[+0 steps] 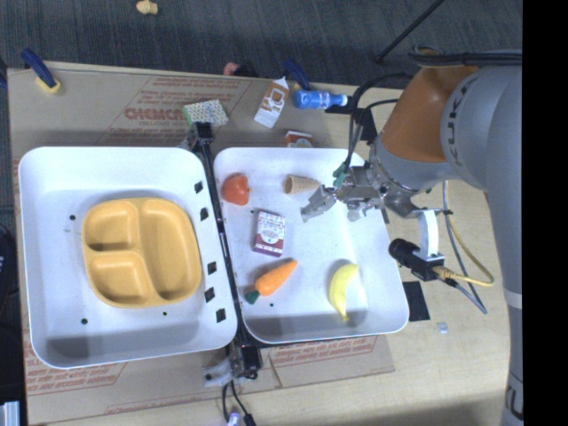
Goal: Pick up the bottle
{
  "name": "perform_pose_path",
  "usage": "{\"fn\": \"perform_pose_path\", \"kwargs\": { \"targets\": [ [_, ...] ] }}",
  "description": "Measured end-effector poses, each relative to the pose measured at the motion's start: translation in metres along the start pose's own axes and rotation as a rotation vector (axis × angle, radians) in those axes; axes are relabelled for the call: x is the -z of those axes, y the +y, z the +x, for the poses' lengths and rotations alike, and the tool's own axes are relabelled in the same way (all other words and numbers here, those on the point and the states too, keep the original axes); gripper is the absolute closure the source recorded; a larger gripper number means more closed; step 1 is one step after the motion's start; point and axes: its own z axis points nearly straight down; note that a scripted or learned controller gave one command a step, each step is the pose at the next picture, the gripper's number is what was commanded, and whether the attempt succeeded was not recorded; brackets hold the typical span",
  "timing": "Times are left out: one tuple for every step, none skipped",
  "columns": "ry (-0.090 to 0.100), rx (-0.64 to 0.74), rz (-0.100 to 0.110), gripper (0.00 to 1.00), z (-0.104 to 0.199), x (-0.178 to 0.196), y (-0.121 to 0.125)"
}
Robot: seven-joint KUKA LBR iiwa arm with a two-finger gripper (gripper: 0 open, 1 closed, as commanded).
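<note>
Beyond the right bin's (266, 331) far rim lies the blue bottle (318, 100).

Light is even and fairly bright across the bench, coming from overhead, with no hard beam from any side. The two white bins read as the brightest surfaces: the left bin (35, 238) and the right bin (377, 300) are near washed out on their floors, with soft grey shading along their inner walls. Shadows are short and diffuse; the banana (342, 288) and carrot (273, 278) cast only faint dark edges. The yellow divided plate (142, 249) shows a mild sheen on its ridges. The dark floor at the top is dim and grainy. Overall sharpness is modest, and small print on the cardboard is soft.
</note>
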Motion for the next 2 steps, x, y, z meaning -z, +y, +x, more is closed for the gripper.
{"fn": "perform_pose_path", "kwargs": {
  "targets": [
    [0.001,0.005,0.002,1.00,0.000,0.010,0.000],
    [-0.001,-0.013,0.000,1.00,-0.050,-0.003,-0.034]
  ]
}}
